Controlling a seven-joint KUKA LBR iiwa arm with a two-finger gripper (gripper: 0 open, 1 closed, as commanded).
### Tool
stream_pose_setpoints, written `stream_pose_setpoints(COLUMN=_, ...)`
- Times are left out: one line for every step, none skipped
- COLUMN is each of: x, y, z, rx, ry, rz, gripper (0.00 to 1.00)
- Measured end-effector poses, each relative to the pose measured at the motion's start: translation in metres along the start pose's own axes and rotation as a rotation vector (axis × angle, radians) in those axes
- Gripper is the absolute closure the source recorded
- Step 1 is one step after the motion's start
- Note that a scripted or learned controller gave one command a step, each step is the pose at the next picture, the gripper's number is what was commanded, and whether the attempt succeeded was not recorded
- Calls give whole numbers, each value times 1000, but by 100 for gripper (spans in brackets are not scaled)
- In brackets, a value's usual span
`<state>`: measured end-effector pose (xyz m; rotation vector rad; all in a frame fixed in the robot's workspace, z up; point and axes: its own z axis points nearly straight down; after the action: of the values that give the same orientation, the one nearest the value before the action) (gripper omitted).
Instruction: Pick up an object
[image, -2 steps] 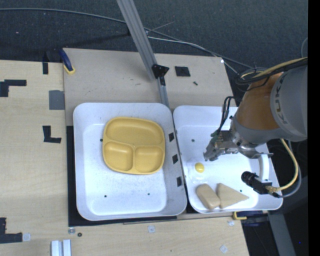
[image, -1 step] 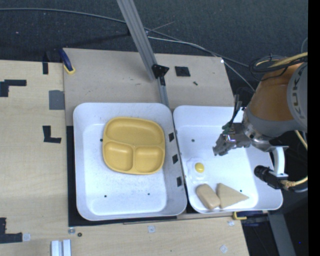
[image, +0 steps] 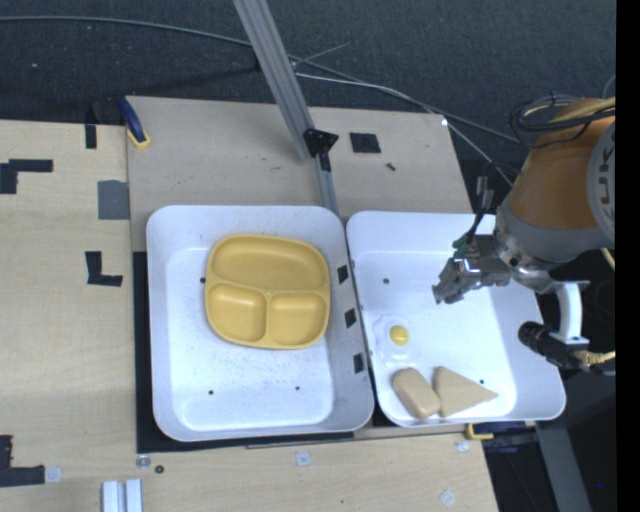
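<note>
The table (image: 240, 150) is pale wood with dark tape marks on its left part, and a grey metal strut (image: 285, 85) slants down across its top edge toward the gap between the two bins. The left bin (image: 170, 300) is a shallow white tray with rounded corners; the right bin (image: 520, 395) sits just beside it, their inner rims touching along a dark seam. The arm (image: 565, 190) comes in from the right, its orange band broad above a grey wrist, and hangs over the upper right part of the right bin.

In the left bin lies a yellow divided plate (image: 268, 290) — one long compartment along the top, two smaller ones below — resting flat in the upper middle of the tray. In the right bin, near the bottom rim, a tan wedge (image: 462, 390) lies with its point toward the right, and just beside it on the left is a tan rounded roll (image: 415, 392), the two touching or nearly so. Above them, near the left wall, sits a small yellow piece (image: 399, 335) on a pale round patch.

The hand (image: 450, 288) points down and to the left over bare white floor, well apart from all three items — whether it is spread or pressed together cannot be told, and nothing shows in it
</note>
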<state>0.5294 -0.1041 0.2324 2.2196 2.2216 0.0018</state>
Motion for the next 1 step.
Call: stream_pose_setpoints(x=54, y=22, z=12, rx=3, ry=1, rz=-6, gripper=100)
